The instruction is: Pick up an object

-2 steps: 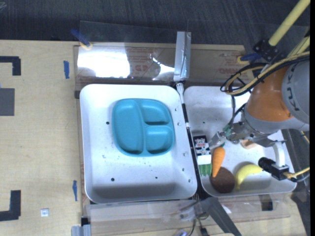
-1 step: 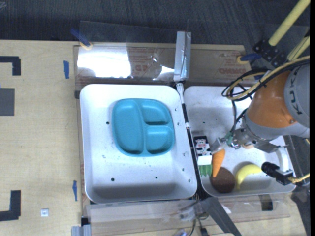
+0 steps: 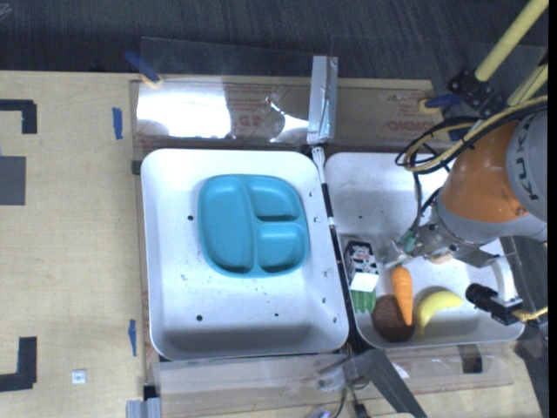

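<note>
The right bin (image 3: 370,194) holds an orange carrot (image 3: 401,293) standing on end near its front. A brown round object (image 3: 392,317) lies at the carrot's lower left and a yellow fruit (image 3: 440,305) at its right. A small black, white and green packet (image 3: 362,273) lies against the bin's left wall. My gripper (image 3: 421,243) hangs low in this bin, just above and to the right of the carrot's top. The orange-banded wrist (image 3: 480,185) hides part of it.
In the left bin (image 3: 165,177) sits a blue divided plate (image 3: 252,223). A clear plastic sheet and a metal post (image 3: 321,98) stand behind the bins. Cables (image 3: 435,146) loop by the arm, and a black part (image 3: 492,303) juts over the right bin's front right corner.
</note>
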{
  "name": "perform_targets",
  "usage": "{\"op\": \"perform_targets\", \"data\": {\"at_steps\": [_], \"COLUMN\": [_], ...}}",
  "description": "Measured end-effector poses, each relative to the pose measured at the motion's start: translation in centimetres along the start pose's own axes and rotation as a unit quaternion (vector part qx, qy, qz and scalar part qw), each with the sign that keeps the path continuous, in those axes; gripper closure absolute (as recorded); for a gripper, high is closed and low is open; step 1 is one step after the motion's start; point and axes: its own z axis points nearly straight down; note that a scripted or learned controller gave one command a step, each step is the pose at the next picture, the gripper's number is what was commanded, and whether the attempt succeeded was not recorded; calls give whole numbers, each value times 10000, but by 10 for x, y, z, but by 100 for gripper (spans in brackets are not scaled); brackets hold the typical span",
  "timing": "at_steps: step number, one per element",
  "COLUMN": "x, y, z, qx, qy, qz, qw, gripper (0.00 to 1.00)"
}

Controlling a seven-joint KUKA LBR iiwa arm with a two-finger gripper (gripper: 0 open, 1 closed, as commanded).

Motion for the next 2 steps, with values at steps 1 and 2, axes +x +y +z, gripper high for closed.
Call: {"op": "perform_targets", "data": {"at_steps": [1,2], "x": [-11,32], "y": [-51,-6], "z": [7,-87], "qx": [42,43], "qy": [22,24], "qz": [-1829,-660], "qw": [9831,9978], "gripper": [100,100]}}
